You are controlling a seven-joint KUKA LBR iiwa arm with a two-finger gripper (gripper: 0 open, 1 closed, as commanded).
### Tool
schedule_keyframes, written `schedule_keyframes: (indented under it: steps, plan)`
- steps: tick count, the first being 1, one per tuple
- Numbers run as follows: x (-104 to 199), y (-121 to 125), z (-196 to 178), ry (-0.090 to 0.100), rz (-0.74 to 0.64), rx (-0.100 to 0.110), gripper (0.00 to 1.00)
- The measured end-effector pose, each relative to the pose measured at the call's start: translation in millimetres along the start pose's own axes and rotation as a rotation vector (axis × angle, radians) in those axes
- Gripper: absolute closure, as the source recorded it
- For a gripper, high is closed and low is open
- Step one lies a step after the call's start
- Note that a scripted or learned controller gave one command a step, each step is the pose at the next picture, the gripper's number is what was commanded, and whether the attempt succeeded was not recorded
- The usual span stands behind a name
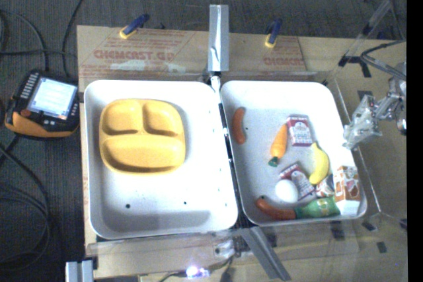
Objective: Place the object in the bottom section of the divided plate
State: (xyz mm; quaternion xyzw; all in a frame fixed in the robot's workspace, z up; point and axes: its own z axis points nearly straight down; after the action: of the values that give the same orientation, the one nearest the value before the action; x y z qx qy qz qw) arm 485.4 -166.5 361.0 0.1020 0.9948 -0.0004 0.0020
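My main worry is the crowding at the near end of the right bin (334, 102) — the egg (285, 191), a sausage (274, 209), a green bottle (318, 208), a carton (346, 183) and a red packet (299, 180) all lie touching or nearly so. A descent there could nudge a neighbour or close on two things at once. The banana (319, 163) sits right beside that pile, so it carries the same risk. The carrot (279, 143), the red box (300, 131) and the second sausage (238, 125) by the left wall have more room.

The task doesn't say which object, so I judge any of these a candidate; all lie in the right bin. The gripper (363, 123) hovers at that bin's right rim, to the right of the banana and well apart from the far sausage. I cannot tell how it is set — it is too small and blurred.

The yellow plate (142, 135) lies in the left bin (158, 208), its wide bottom section bare. A loose hold could drop the load crossing the divider.
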Motion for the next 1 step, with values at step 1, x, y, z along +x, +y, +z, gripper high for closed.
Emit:
schedule_keyframes:
  steps: [1]
  plan:
    - [6.8,22.8,163.3,0.006,-0.044,0.000,1.00]
